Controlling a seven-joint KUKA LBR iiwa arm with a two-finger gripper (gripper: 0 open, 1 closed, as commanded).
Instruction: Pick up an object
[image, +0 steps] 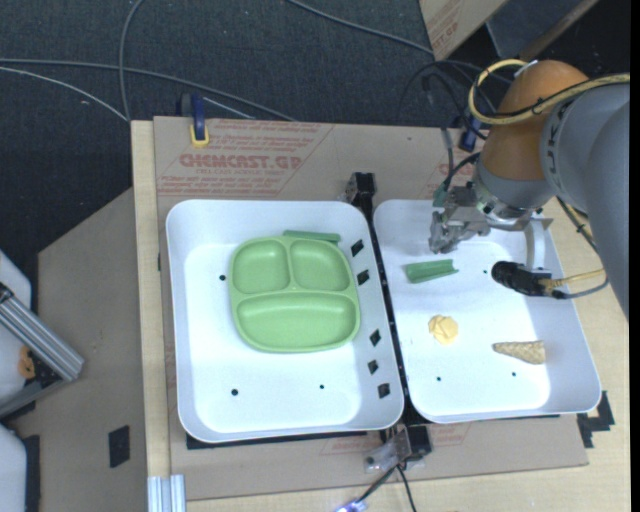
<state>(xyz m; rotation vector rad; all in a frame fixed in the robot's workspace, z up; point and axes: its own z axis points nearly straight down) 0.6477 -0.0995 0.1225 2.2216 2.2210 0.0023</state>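
Your claw (443, 240) is hanging over the right bin (570, 385), just above the green strip (431, 271). You can't tell if it's open or holding anything. Strip's lying flat near the bin's back-left corner.

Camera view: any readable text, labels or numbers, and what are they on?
"CHEMCAST GP": large red print on the brown paper-covered board under the bins, above the left bin; the last letters are faint.
A smaller red line beneath it: too blurred to read.
Faint red print on the board by the right bin, near the end effector: unreadable.
Green plate, bins, and the small objects: no text visible.
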